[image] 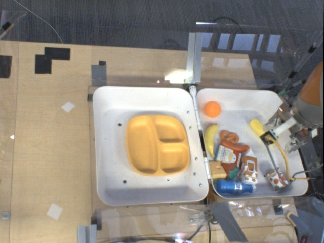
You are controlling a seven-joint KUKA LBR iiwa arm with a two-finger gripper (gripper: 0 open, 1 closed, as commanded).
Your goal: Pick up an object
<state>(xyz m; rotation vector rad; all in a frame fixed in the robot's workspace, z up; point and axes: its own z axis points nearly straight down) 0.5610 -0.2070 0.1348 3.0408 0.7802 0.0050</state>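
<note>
The right bin (238, 105) holds several things. An orange ball (212, 109) lies near its far left corner and a yellow banana (210, 138) runs along the left wall. Next to the banana lie a red-and-brown packet (231, 150), a small red-and-white carton (248, 168) and a blue can (233, 187). A short yellow piece (255, 126) sits in the middle right. At the near right corner lies a small red-and-white thing (276, 178). My gripper (295, 137) hangs over the bin's right edge, to the right of the yellow piece.
The left bin (109, 135) holds a yellow divided plate (156, 144). A metal post (194, 59) stands behind the wall that the bins share. The arm comes in over the right bin's right wall.
</note>
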